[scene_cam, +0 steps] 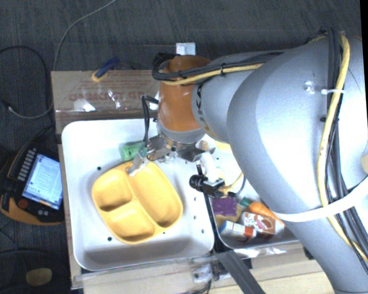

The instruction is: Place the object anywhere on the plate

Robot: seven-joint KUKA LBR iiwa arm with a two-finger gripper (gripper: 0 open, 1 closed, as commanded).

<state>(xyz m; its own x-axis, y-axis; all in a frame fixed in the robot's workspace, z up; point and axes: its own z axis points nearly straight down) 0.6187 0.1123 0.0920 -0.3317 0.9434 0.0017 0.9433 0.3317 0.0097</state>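
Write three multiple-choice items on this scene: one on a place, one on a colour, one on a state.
1. The plate lies in which bin?
A. left bin
B. right bin
C. on the floor

2. The plate's colour?
A. blue
B. yellow
C. red

3. The plate's compartments are:
A. full of food
B. bare
C. covered by a lid

Key: 1 A, it sits inside the left bin's walls; 2 B, it is plainly yellow; 3 B, nothing lies in its three compartments, while the hand is at its upper edge beside a green object.

Green object [131, 150] beside yellow plate [136, 202]
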